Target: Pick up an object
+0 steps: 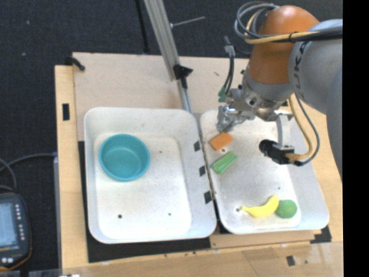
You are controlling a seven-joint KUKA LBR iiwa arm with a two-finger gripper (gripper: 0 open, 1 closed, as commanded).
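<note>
**Gripper poised over the orange block in the right bin**

Nearest the camera, along the front edge of the right bin [311, 209], a yellow banana [260, 209] lies touching a green ball [286, 208]. Going from the left: the left bin [95, 224] holds a teal bowl [124, 157] sitting upright in its left half, well apart from everything else. Across the divide, close to the right bin's left wall, an orange block [221, 141] lies with a green block [223, 163] just below it, the two near each other and perhaps touching at a corner. Right above the orange block hangs the gripper [226, 119], carried by the grey arm [314, 62] with its orange band. Whether the gripper is open or closed cannot be told at this size and angle, and nothing can be seen held in it.

As a judgement, the step in hand is the approach: the tool is lined up near the orange block, and no object looks lifted yet. The next move calls for a straight descent with the tool spread wide enough to straddle the orange block, then a firm close and a lift. Care is needed because the bin wall stands close on one side and the green block on the other, so a slight offset could nudge the target or catch the neighbour
</note>
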